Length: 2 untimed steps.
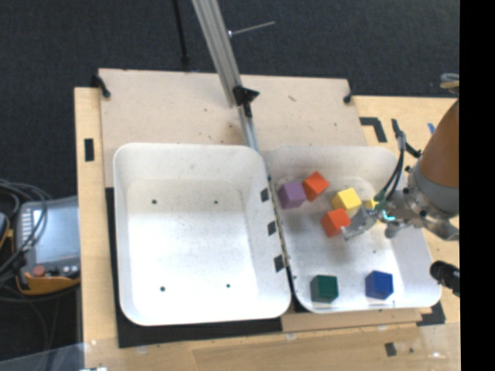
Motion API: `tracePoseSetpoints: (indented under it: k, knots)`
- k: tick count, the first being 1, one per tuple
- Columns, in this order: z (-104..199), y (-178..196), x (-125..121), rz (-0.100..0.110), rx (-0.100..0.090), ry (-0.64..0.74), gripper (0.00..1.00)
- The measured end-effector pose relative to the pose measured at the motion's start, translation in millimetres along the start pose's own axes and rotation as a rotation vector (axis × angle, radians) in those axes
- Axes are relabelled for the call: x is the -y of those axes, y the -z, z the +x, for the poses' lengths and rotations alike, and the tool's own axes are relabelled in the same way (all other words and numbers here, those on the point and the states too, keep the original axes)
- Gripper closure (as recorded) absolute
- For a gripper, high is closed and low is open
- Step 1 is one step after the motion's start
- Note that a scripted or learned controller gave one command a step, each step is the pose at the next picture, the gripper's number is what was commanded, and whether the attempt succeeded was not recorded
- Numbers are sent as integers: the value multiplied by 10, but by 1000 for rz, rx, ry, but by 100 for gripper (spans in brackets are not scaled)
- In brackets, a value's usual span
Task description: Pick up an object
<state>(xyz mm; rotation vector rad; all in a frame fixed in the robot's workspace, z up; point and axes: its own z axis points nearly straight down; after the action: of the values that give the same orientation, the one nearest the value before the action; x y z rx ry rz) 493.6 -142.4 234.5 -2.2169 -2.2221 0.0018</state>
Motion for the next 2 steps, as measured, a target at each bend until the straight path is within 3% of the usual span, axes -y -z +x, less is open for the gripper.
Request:
tracePoseSetpoints:
  k: [1,2]
  knots:
    - [-4,19,-8,-5,1,-4,0]
    - [4,-611,-7,3,1,-3,0]
